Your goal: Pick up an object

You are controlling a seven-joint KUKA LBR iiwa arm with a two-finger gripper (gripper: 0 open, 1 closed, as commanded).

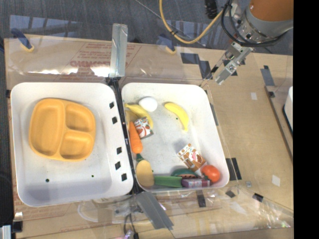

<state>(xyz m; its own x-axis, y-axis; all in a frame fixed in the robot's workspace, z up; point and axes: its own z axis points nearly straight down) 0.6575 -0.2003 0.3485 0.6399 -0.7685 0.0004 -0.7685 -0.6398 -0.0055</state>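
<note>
The right bin (214, 128) holds several toy foods: a banana (177, 114), a white egg (148, 104), a second banana (132, 110), an orange carrot (135, 139), two small printed cartons (143, 127) (191, 157), a red tomato (211, 173), a green cucumber (167, 181), a purple piece (195, 183) and a tan pear-shaped piece (144, 172). My gripper (219, 77) hangs above the bench just beyond the right bin's far right corner, tilted down to the left. It is open and nothing sits between its fingers.
The left bin (30, 183) carries a yellow divided plate (62, 129). A grey divider strip (118, 49) stands at the back between the bins. Yellow and black cables (172, 26) loop behind the arm. Taped brown bench surface (254, 133) lies right of the bins.
</note>
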